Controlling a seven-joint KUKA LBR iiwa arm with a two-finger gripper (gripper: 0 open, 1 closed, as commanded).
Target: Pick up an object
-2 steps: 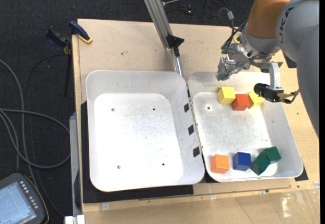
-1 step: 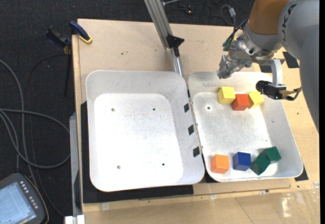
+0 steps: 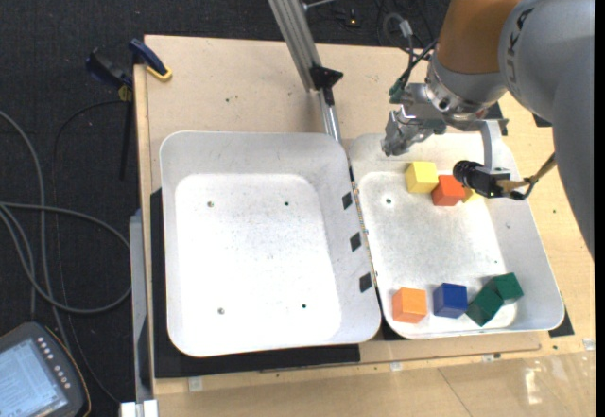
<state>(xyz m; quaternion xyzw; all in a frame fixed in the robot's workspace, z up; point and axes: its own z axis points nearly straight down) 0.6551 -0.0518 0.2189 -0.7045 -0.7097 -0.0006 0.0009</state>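
Note:
My gripper (image 3: pixel 398 140) hangs over the far left corner of the right bin (image 3: pixel 444 245), just left of a yellow block (image 3: pixel 421 177). A red-orange block (image 3: pixel 448 190) lies right beside the yellow one. Along the bin's near edge sit an orange block (image 3: pixel 409 304), a blue block (image 3: pixel 451 300) and two green blocks (image 3: pixel 495 298). I see nothing between the fingers.
The left bin (image 3: pixel 250 240) lies beside the right one, with black clips (image 3: pixel 354 240) on the shared rim. A metal pole (image 3: pixel 288 13) slants across the back. A blue-and-yellow clamp (image 3: pixel 128 65) rests at the bench's far left corner. Cables run along the floor at left.

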